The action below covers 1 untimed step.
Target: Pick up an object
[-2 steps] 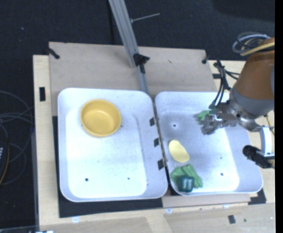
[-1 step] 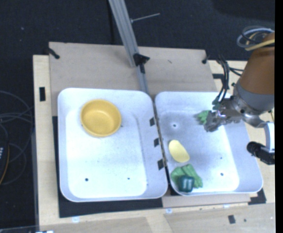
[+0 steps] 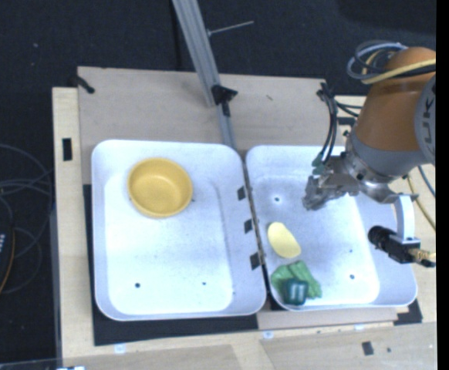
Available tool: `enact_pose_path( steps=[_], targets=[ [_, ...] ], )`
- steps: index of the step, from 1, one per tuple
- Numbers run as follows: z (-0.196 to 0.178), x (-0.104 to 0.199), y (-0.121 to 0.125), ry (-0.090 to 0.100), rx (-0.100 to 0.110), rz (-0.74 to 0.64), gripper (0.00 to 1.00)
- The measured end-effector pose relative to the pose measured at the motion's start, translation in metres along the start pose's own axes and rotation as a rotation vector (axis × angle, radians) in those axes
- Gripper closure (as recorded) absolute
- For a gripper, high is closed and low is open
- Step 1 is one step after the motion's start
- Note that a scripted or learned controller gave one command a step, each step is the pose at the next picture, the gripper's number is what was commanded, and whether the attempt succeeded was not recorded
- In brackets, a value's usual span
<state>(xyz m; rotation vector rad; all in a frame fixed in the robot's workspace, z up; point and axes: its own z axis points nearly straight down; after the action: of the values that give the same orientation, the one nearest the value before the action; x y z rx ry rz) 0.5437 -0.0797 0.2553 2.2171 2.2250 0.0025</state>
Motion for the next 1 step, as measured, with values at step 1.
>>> enact_pose_path(
  steps=[1],
  targets=[
    [0.0123,0.0549,0.0013,0.0,0.001,0.0,1.0]
  ],
)
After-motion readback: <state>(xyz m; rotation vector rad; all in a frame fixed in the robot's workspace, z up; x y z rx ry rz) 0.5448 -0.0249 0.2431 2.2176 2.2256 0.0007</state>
